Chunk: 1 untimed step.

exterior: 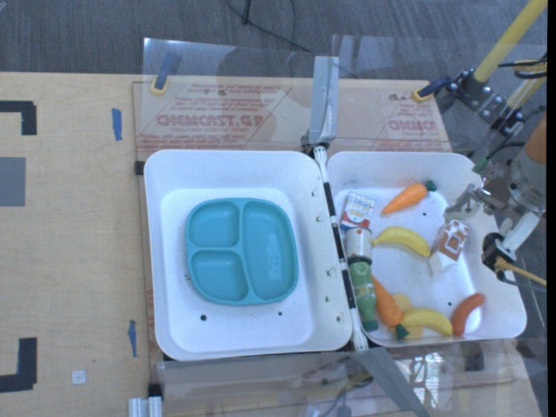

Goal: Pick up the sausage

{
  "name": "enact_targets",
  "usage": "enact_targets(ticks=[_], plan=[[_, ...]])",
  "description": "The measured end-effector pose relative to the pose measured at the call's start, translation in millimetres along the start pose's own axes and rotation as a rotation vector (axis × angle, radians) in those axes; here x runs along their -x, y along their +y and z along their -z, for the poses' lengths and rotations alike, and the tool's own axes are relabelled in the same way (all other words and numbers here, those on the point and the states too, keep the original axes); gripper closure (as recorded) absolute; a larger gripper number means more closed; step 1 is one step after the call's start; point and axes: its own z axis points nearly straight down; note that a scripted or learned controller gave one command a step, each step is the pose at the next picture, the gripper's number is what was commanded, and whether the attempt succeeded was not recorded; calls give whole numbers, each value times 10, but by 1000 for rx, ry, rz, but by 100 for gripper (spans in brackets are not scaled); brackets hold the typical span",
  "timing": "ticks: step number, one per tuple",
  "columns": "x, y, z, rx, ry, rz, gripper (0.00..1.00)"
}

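The sausage [467,312] is a short red-orange piece lying at a slant in the near right corner of the right bin [504,324], just right of a yellow banana [427,321]. My gripper [493,220] hangs over the right bin's right rim, farther back than the sausage and apart from it. A small white and orange carton [448,243] stands just left of the gripper. Nothing shows in the gripper's grasp.
The right bin also holds a carrot [407,198], a second banana [404,240], a second white carton [356,211], a can [358,247], a green bottle [366,298] and another carrot [387,302]. A teal divided plate [242,251] lies in the left bin [174,189].
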Motion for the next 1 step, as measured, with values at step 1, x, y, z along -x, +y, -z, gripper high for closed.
enact_targets(ticks=[1], plan=[[-28, -3, 96, -1, -1, 6, 100]])
